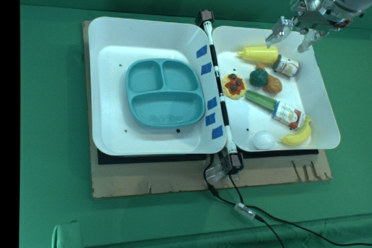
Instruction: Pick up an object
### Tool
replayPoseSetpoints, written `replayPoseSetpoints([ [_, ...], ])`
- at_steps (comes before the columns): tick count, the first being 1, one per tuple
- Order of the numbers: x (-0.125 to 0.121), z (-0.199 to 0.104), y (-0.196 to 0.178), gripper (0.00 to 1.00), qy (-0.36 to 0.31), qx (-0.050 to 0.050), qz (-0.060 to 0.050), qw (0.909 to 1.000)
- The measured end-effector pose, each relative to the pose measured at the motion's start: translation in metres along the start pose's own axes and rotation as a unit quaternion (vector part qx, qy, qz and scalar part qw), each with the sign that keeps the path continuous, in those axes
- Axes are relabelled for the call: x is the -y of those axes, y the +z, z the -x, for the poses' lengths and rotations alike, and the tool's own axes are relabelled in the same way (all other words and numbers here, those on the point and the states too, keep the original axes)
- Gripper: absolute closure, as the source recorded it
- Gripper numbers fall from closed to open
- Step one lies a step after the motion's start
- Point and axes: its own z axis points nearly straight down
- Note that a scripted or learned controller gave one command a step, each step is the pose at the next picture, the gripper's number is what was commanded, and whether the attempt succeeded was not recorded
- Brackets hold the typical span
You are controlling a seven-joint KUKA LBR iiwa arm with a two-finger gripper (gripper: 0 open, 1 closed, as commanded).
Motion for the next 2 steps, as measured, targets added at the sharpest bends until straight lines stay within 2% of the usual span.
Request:
replayPoseSetpoints([
  [1, 0.117, 0.011, 0.182, 0.00, 0.001, 0.002, 0.008, 1.0000],
  [2, 0.114, 0.014, 0.167, 1.00, 0.005, 0.004, 0.015, 0.9999],
])
